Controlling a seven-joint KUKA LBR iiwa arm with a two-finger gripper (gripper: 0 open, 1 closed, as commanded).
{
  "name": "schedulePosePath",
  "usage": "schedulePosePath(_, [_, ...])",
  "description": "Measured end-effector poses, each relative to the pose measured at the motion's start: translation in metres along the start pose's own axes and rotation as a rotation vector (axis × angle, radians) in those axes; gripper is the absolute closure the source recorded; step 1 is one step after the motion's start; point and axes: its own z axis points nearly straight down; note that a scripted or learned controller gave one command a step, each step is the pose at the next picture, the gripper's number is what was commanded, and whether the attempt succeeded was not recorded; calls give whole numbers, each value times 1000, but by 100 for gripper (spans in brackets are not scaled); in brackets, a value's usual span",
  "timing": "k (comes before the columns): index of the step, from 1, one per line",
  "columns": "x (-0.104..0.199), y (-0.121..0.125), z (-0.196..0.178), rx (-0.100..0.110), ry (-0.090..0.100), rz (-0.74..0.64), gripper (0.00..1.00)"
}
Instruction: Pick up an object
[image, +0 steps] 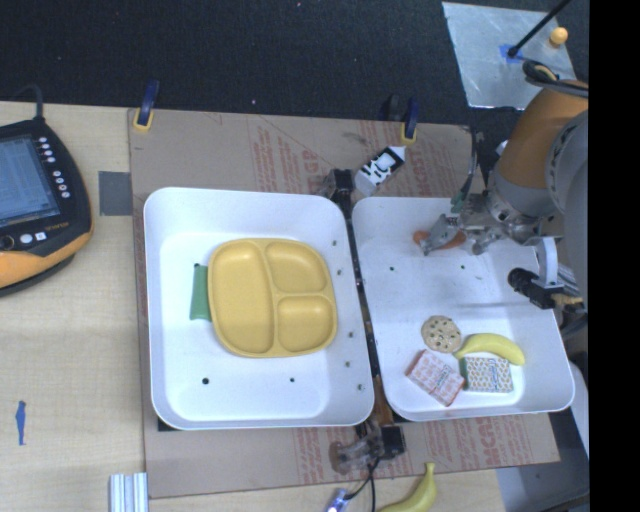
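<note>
The right bin holds a round cookie, a yellow banana, a pink-patterned packet and a green-patterned packet, all grouped near its front right. A small orange-red object lies at the bin's far side. My gripper hangs low over that far side, right beside the orange-red object and possibly touching it. The grey arm with its orange band comes in from the right.
The left bin holds a yellow divided plate with a green item sticking out under its left edge. A teach pendant lies at far left. A second banana lies outside the bins at the front.
</note>
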Motion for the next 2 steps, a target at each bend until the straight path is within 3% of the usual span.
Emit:
schedulePosePath(1, [66,-65,-77,1,0,-2,0])
schedulePosePath(2, [39,-1,1,3,1,0,0])
